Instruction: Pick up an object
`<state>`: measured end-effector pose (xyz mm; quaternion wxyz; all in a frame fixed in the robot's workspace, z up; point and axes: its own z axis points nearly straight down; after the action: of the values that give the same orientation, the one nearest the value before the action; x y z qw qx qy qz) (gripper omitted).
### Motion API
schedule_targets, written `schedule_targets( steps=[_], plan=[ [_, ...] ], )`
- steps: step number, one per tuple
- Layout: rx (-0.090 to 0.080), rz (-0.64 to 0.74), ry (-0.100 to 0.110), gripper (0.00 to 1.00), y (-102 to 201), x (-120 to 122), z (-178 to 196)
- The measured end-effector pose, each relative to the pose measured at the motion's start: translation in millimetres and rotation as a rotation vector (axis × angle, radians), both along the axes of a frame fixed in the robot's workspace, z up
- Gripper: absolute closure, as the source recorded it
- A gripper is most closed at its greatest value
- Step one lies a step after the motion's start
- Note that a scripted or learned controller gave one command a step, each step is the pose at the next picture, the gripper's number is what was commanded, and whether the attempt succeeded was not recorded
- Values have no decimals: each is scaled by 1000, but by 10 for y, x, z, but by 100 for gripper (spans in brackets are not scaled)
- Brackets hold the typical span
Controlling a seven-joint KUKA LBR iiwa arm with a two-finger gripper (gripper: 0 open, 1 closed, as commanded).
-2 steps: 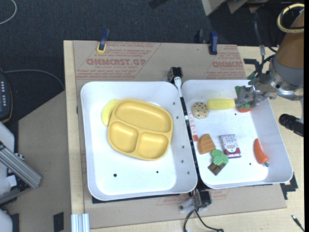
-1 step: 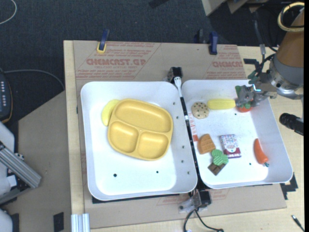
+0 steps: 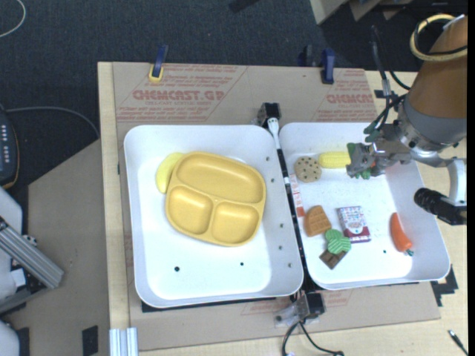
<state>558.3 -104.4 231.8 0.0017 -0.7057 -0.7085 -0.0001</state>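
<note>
Your hand (image 3: pixel 361 162) sits low in the right bin (image 3: pixel 427 269).
It pinches something green; corn (image 3: pixel 333 160) lies just beside it.

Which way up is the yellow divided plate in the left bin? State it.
Right way up. The yellow divided plate lies flat in the left bin, its three hollow compartments facing the camera.

Dark carpet floor (image 3: pixel 148 13) around a pale wooden bench (image 3: pixel 111 221).
</note>
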Motion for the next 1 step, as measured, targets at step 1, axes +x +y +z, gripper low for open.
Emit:
schedule_targets(
  steps=[1],
  plan=[
    [0,-1,3,100,388,-371,-141]
  ],
)
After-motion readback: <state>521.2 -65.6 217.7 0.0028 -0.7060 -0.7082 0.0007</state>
